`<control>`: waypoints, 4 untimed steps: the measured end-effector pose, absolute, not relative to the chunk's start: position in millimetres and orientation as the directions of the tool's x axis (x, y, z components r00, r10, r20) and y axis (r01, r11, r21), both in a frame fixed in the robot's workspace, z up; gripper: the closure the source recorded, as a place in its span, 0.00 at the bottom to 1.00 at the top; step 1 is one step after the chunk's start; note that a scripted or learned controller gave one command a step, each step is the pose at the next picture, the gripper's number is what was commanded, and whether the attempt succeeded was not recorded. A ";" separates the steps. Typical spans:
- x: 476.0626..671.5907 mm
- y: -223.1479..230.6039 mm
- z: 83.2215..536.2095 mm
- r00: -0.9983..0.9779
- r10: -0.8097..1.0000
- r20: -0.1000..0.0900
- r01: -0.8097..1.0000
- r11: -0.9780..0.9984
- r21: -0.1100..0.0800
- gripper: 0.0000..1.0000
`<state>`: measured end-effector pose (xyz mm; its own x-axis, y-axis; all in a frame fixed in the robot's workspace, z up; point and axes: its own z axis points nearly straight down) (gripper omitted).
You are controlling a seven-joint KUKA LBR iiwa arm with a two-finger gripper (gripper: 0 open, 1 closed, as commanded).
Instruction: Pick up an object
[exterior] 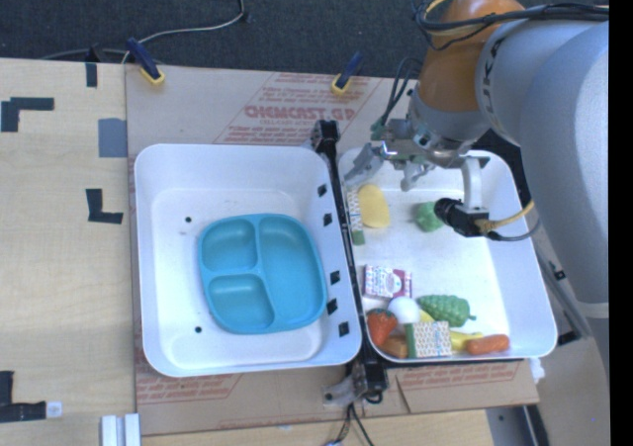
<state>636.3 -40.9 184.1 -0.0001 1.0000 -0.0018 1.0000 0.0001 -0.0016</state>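
Grey arm (554, 88) comes in from 3 o'clock, orange band above the wrist; gripper (386, 169) hangs over the 12 o'clock end of the right bin (539, 281), close to its 9 o'clock wall; fingers (358, 165) spread apart, nothing between them; yellow lump (373, 207) lies on the bin floor at 6 o'clock of the gripper, near the 9 o'clock finger, contact can't be told; small green lump (427, 217) at 4 o'clock of the gripper, apart from the yellow one; other pickable items crowd the bin's 6 o'clock end: pink-and-white carton (386, 283); white ball (403, 310) at the carton's 5 o'clock; bumpy green piece (445, 310) at 3 o'clock of the ball; red round piece (381, 325) at 7 o'clock of the ball; speckled little box (430, 339) at 6 o'clock of the bumpy piece; orange carrot-like piece (488, 343) toward the 4 o'clock corner; these lie packed together, exact contacts unclear; left bin (158, 236) holds a blue divided plate (262, 271), flat, three compartments, about mid-bin; both bins sit on a cardboard sheet (227, 108).
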 end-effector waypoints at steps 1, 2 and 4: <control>636.3 -40.9 184.1 0.000 1.000 -0.002 1.000 0.000 -0.002 0.00; 641.4 -88.0 104.8 -0.002 1.000 0.001 1.000 0.002 0.000 0.00; 643.5 -94.2 97.2 -0.002 1.000 0.000 1.000 0.002 -0.003 1.00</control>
<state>643.5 -94.2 97.2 -0.0020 1.0000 -0.0003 1.0000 0.0020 -0.0032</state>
